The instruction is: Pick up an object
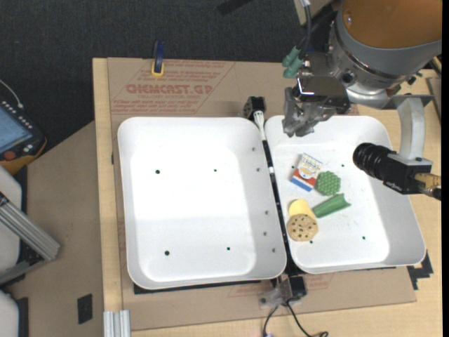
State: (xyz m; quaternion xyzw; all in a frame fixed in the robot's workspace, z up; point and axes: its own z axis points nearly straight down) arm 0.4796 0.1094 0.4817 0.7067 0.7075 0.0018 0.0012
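My gripper (300, 123) hangs over the far left part of the right bin (393, 248), above and apart from the objects. Its fingers point down with nothing seen between them. Below it in the bin lie a small white, blue and red box (306, 172), a round green textured piece (327, 183), a green stick (331, 206), a yellow piece (299, 208) and a brown cookie-like disc (302, 227). They cluster at the bin's left middle, close to each other.
The left bin (140, 188) sits beside the right one, with a black divider clip (254, 108) at the far seam. A black cylindrical camera (382, 163) juts over the right bin's right side. Brown cardboard lies under both bins.
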